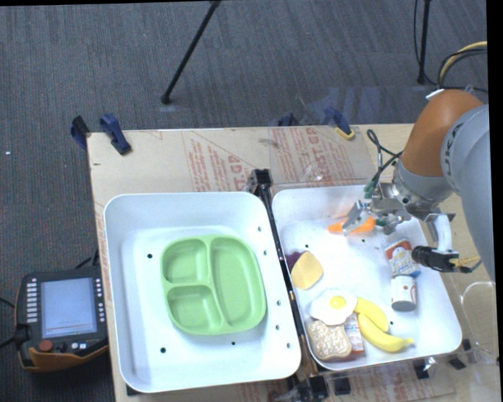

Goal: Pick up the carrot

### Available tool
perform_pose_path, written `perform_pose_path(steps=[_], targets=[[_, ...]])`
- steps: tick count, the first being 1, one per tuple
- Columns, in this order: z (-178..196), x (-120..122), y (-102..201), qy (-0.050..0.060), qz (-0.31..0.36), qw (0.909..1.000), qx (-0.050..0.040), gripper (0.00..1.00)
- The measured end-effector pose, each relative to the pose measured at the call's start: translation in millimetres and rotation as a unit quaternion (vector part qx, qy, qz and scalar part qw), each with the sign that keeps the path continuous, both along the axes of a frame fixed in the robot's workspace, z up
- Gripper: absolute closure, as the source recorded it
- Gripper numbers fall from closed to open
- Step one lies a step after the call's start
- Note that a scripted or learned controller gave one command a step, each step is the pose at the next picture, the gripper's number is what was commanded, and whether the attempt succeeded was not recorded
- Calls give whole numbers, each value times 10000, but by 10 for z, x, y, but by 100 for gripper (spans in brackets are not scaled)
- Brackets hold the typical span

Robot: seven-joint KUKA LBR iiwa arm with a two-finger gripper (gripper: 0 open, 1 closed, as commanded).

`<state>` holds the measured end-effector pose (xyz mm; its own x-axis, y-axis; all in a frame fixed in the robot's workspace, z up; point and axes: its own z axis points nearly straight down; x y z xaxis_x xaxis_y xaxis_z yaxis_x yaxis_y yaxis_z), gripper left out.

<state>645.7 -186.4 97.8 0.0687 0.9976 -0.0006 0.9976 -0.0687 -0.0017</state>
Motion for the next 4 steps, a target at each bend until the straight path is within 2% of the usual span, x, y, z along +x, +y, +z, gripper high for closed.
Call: perform_pose_path(steps=[1,2,3,4], targets=[[-112,-26,-61,20,-2396,9709,4,0],[-9,-16,-40,25,-2350,9720,-4,100],[-14,-15,-30,31,-2342,9722,-1,0],[87,-13,-27,38,-2314,9728,-6,100]])
